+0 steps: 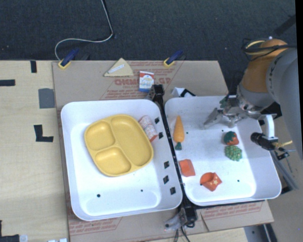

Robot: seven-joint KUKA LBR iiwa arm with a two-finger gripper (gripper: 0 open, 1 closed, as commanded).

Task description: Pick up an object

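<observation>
My gripper (217, 118) hangs over the upper middle of the right bin (246, 193), its fingers spread open with nothing between them. Left of it an orange carrot (178, 129) lies by the bin's left wall. Just right and below the gripper sit a small red-and-green piece (230, 137) and a green broccoli-like piece (233, 152). Lower in the bin lie an orange block (187, 167) and a red piece (211, 181).
The left bin (84, 197) holds a yellow divided plate (118, 144) and a small pink-and-white packet (148, 127) against the plate's right edge. A small carton (146, 81) and a wedge (120, 68) lie on the cardboard behind the bins.
</observation>
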